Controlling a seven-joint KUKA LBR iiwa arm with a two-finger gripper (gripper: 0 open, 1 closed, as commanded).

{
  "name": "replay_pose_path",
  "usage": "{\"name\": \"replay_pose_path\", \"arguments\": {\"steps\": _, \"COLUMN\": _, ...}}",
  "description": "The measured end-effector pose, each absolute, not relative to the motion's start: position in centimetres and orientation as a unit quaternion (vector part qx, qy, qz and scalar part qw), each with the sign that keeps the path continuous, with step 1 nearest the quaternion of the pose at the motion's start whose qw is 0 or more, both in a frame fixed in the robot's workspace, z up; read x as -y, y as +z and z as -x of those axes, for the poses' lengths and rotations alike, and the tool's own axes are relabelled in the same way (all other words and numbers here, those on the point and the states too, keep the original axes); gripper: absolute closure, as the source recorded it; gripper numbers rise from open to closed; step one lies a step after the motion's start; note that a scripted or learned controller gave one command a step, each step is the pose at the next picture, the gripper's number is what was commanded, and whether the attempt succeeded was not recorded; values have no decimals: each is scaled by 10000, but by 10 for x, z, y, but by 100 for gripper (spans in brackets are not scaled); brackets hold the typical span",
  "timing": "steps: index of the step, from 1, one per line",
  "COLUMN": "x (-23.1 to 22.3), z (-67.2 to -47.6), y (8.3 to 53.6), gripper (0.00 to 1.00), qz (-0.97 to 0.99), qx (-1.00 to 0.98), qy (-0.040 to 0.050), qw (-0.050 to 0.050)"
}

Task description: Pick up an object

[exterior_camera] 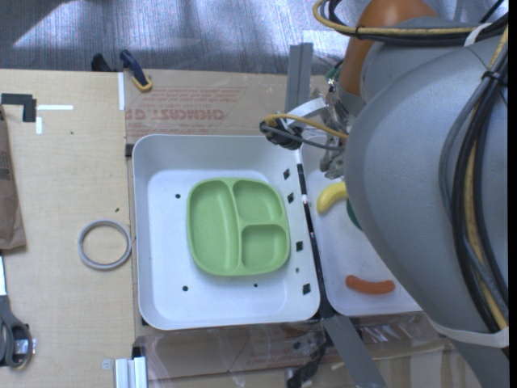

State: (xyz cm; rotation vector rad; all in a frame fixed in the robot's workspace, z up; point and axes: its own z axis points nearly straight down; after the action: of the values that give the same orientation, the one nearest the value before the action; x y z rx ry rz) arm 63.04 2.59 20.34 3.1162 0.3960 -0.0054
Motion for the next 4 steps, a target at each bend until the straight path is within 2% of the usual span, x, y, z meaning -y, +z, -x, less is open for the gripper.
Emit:
{"name": "replay_pose_path", "arguments": {"steps": 1, "x": 3, "z": -647, "y": 235, "gripper": 100, "qz": -9860, "qx": -1668, "qy": -25, "qw": 5}}
{"name": "replay_pose_path", "arguments": {"steps": 2, "x": 77, "z": -632, "y": 219, "gripper": 100, "qz": -9879, "qx": -1549, "qy": -28, "qw": 2}}
{"name": "replay_pose_path", "arguments": {"steps": 3, "x": 147, "z": -582, "y": 219, "gripper": 100, "qz": -9950, "qx": -996, "qy": -31, "qw": -4}}
{"name": "replay_pose_path", "arguments": {"steps": 4, "x": 72, "z": -644, "y": 190, "gripper": 100, "qz": -9947, "qx": -1032, "qy": -18, "qw": -3}}
